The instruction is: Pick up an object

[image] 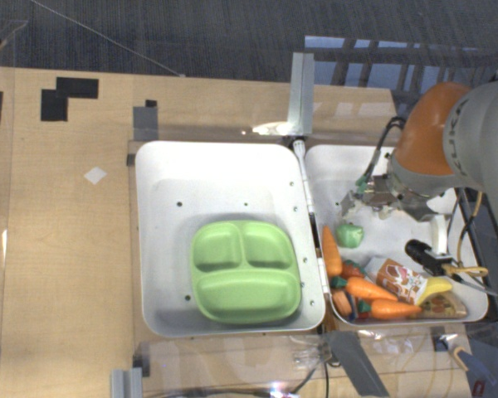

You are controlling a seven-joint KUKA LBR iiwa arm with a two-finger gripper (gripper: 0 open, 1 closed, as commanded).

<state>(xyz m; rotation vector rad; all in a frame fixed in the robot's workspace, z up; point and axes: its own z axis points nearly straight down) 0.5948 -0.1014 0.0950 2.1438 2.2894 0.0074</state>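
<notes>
While the gripper (pixel 358 196), its grip state unreadable, hovers right of centre above a small green toy (pixel 349 235), the approach seemingly needs descending.

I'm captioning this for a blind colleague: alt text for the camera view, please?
A grey robot arm's gripper hovers over the right bin, above a small green toy beside carrots and a snack packet. The left bin holds a green divided plate.
</notes>
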